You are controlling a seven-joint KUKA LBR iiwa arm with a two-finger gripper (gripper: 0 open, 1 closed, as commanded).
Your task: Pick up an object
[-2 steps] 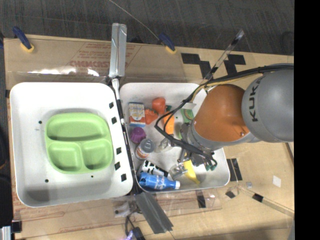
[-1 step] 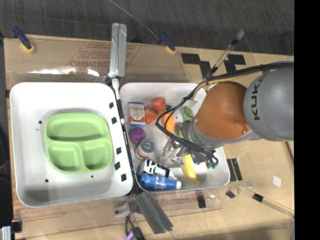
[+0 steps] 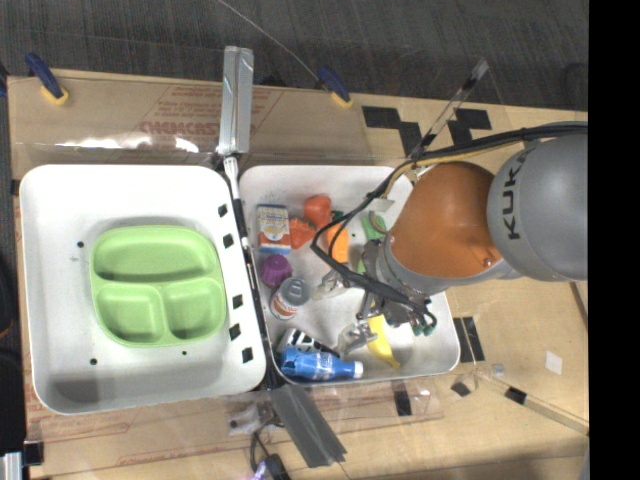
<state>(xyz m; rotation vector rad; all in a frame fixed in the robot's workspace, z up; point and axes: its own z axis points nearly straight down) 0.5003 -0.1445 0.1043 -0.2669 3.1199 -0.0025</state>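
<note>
The gripper (image 3: 372, 330) is down in the right bin (image 3: 440, 353), right at a yellow object (image 3: 382, 345). How far it is open cannot be told. A blue bottle (image 3: 322, 367) lies just beside.

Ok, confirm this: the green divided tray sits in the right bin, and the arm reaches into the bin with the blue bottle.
One thing is wrong. The camera view shows the green divided tray in the left bin, not the right. The rest stands: the arm reaches into the right bin, where the blue bottle lies.
</note>
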